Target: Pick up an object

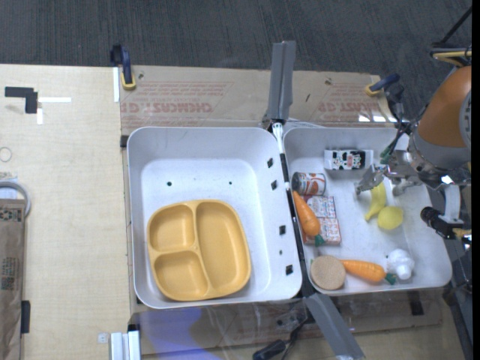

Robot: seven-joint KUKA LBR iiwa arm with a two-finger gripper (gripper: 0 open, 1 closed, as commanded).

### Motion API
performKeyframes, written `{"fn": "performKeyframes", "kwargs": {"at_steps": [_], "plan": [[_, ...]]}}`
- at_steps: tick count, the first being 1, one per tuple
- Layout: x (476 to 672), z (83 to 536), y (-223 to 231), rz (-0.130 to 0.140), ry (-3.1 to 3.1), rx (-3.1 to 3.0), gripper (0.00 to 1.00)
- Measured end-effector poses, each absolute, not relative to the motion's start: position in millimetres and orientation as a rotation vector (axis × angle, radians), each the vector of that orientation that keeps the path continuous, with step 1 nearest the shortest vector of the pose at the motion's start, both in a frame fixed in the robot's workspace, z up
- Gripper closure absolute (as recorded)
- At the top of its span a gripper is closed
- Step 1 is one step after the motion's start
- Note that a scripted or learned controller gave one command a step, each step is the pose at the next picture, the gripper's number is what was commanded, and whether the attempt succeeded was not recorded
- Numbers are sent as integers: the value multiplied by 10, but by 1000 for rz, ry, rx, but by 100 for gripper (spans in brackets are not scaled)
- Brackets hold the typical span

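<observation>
round cookie [328,273] and carrot [363,271] crowd right bin's [427,283] near edge.

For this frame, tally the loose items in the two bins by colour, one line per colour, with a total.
Orange: 2, a carrot by the divider and a carrot near the front.
Yellow: 3, the divided plate, a banana-like piece, a lemon.
White: 2, a toy car, a small white item.
Tan: 1, a round disc.
Mixed print: 2, a can, a packet.
Total: 10
</observation>
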State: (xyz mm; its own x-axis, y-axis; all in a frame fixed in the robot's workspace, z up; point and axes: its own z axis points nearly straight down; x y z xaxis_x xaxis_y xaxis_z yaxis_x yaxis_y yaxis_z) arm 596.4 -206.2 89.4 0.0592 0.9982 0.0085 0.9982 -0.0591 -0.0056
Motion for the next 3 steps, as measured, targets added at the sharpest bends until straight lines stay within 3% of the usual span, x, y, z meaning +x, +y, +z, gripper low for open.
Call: {"fn": "performKeyframes", "kwargs": {"at_steps": [1,2,3], "plan": [[5962,969,-2080,3,-2151,-2280,100],[6098,1945,-1756,5,-2163,-2276,100],[6012,3375,-1622,8,-1992,-2427,100]]}}
